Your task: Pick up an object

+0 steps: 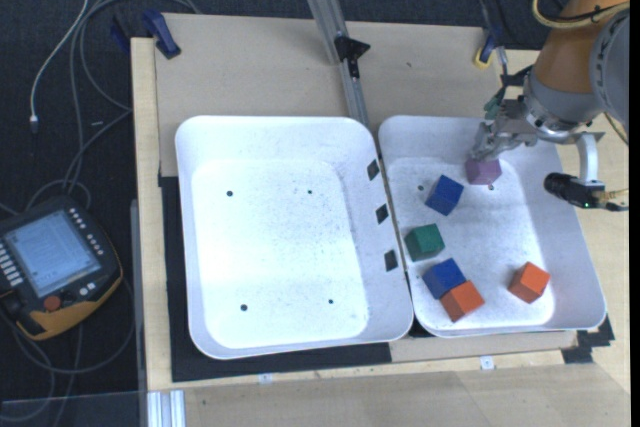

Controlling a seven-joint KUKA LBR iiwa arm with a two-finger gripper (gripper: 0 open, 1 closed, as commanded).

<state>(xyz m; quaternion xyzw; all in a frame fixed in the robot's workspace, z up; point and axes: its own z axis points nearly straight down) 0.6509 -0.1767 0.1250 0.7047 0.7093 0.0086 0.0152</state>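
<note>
Over the right-hand shallow white bin [560, 300] I go, my two-finger gripper [492, 147] down at the far end, right on top of a small purple block [484, 171]. Whether that block is pinched or merely underneath me, I honestly cannot tell from this angle, so I'd call the pick unproven: nothing is visibly lifted clear, and the raise is what's left. Plenty of other candidates on the speckled floor: a blue cube [444, 194] just beside the purple one, a green cube [425, 240], a second blue cube [444, 275] touching a red-orange cube [462, 300], and another orange cube [528, 282] well apart to the side. Left white bin [200, 245] sits alongside on the pale wooden bench [250, 65] (blue clamps at the back, dark carpet all round), with a teach pendant [52, 265] on the floor.
</note>
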